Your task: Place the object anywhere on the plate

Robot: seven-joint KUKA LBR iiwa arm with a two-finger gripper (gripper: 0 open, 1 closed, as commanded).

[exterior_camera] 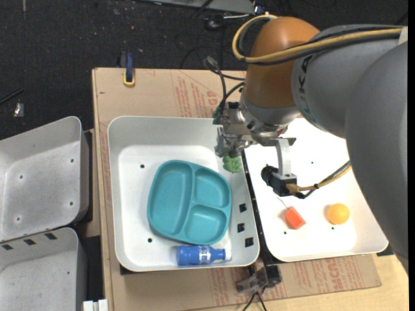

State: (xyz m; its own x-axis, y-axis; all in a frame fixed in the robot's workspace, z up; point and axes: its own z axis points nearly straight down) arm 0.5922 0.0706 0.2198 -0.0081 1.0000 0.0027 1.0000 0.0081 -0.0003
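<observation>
judging by looks, green object [233,162] at gripper [228,149] is taken as small, light; grip state cannot be told, plate [189,201] just beside.

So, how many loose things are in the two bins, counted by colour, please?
Teal: 1, the plate
Blue: 1, the bottle
Green: 1, the object at the gripper
Orange: 2, the block and the ball
Total: 5
</observation>
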